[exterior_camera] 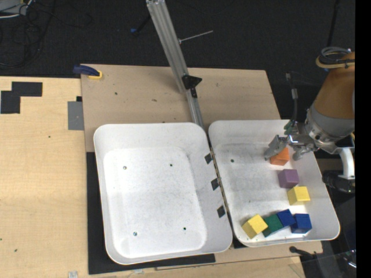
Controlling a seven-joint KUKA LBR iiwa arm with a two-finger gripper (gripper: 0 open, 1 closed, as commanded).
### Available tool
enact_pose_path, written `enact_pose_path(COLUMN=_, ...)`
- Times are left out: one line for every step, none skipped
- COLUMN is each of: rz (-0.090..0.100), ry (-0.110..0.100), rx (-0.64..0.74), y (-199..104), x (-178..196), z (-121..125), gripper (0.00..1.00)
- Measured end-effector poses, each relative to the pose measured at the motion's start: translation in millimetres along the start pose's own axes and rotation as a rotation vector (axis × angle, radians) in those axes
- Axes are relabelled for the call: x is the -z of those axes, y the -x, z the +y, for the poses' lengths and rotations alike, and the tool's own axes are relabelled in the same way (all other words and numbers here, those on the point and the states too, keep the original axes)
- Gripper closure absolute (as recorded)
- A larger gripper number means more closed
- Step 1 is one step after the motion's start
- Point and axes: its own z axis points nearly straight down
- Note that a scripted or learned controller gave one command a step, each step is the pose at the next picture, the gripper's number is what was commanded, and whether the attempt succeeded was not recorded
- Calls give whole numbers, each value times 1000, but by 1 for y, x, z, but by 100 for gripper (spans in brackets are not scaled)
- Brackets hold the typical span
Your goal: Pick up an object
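Currently the gripper (284, 147) sits low in the right bin (243, 172) with fingers spread either side of the orange block (281, 157), not visibly clamping it, so centre over the block, close squarely, and lift straight to clear the purple block (288, 178)

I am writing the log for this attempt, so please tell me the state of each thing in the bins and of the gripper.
gripper: low in the right bin, at the orange block
orange block: lying in the bin
purple block: lying loose
yellow block: lying loose
second yellow block: near the front rim, beside the green block
blue blocks: clustered together
right bin: holds all blocks
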Motion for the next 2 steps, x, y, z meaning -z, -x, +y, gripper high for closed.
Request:
enact_pose_path(rz=0, ry=-1, rx=-1, y=-6, x=-64, z=-3, gripper=0)
enact_pose_path(rz=-1, ry=4, rx=-6, y=-4, x=-50, z=-2, gripper=100)
